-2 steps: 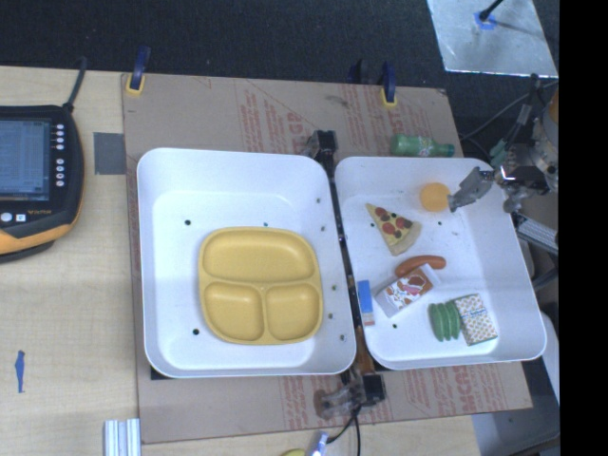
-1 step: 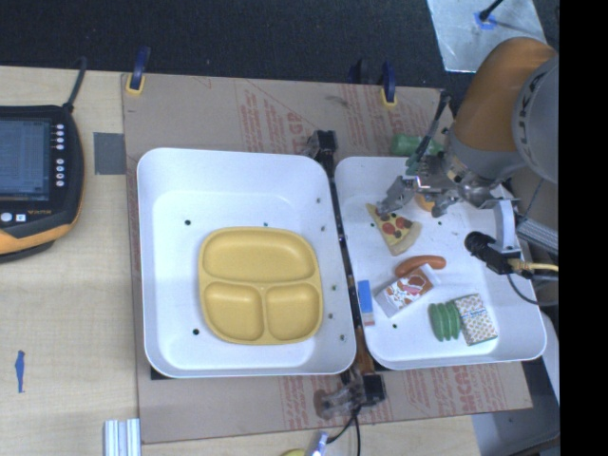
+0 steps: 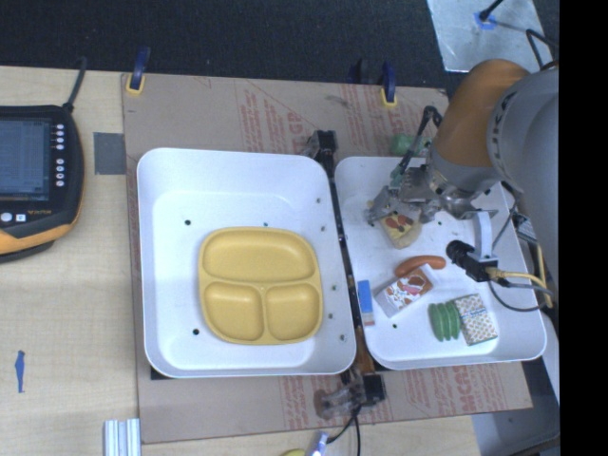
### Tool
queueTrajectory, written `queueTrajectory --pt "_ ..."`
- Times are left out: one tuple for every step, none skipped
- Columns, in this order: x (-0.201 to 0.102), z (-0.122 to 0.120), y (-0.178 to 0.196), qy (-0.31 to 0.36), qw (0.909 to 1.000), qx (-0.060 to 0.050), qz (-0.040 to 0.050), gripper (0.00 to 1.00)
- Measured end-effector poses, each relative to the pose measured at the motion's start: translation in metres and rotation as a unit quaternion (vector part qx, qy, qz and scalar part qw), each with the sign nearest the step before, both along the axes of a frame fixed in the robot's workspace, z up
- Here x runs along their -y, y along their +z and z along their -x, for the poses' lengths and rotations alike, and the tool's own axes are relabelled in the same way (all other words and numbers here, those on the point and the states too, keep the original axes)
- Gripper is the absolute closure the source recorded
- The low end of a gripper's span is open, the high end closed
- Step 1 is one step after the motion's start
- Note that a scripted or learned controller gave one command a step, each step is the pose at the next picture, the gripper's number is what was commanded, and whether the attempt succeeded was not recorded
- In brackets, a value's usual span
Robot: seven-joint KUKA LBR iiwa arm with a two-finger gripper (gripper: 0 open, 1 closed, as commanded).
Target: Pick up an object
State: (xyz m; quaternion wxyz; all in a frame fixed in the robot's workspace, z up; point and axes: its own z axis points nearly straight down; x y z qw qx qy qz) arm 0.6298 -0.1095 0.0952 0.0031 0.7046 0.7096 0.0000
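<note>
A yellow divided tray (image 3: 258, 285) sits mid left bin (image 3: 161, 207). In the right bin (image 3: 380, 350), I hover my gripper (image 3: 404, 212) near its back edge, over a tan food piece (image 3: 401, 228), perhaps touching it. My grip state I cannot tell. Next: close, lift straight.

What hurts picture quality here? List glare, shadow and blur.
Camera view: light is even and soft; the white bins glare mildly and lose surface detail; the yellow tray casts only a faint shadow; the gripper and the toy food under it are small, dim and slightly blurred; the floor at the top is nearly black.
</note>
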Motion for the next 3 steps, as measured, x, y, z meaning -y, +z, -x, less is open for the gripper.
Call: queueTrajectory --pt "-0.001 -0.027 -0.003 -0.001 1.0 -0.003 -0.0025 0.0" --pt "0.09 -0.027 0.091 -0.003 1.0 -0.002 -0.0013 0.0" --pt "0.102 -0.027 0.09 -0.002 1.0 -0.002 -0.0018 0.0"
